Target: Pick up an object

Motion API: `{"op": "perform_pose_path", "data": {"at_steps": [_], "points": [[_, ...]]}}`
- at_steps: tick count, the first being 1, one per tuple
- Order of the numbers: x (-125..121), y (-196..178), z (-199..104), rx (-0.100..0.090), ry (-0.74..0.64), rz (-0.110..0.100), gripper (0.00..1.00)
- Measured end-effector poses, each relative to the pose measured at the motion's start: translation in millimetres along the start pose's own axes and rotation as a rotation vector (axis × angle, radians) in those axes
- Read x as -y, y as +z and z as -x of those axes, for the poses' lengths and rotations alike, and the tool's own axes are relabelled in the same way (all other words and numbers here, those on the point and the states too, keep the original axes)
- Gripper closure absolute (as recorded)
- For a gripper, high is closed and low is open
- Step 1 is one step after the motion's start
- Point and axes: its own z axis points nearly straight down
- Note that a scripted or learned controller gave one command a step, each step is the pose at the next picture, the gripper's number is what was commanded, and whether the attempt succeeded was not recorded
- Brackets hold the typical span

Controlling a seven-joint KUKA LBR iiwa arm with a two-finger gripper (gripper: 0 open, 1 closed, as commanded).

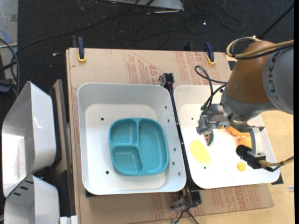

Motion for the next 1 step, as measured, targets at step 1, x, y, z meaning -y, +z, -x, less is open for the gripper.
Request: {"op": "perform_pose_path", "data": {"at_steps": [1], "points": [[-18.8,-0.3,-44.3,0.0,0.0,0.001,1.0]]}}
